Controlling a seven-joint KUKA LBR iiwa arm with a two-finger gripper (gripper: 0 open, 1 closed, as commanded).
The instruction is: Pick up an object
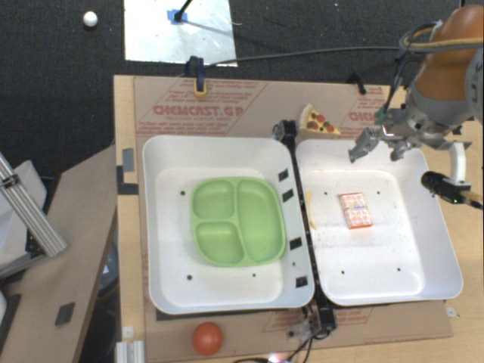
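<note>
Two shallow white plastic bins sit side by side on a tan board printed with red lettering (227, 100), over a dark floor. The left bin (162, 278) holds a light-green three-compartment plastic tray (237, 221). The right bin (431, 271) holds a small pink-and-white rectangular packet (355, 210) lying flat near its middle, and a thin yellow strip (310, 209) along its left wall. A toy pizza slice (319, 121) rests on the board behind the bins; an orange ball (207, 338) lies in front. The grey-and-orange arm (450, 59) reaches in from the right, its two-finger gripper (380, 147) spread apart and gripping nothing, over the right bin's far edge, well apart from the packet.
</note>
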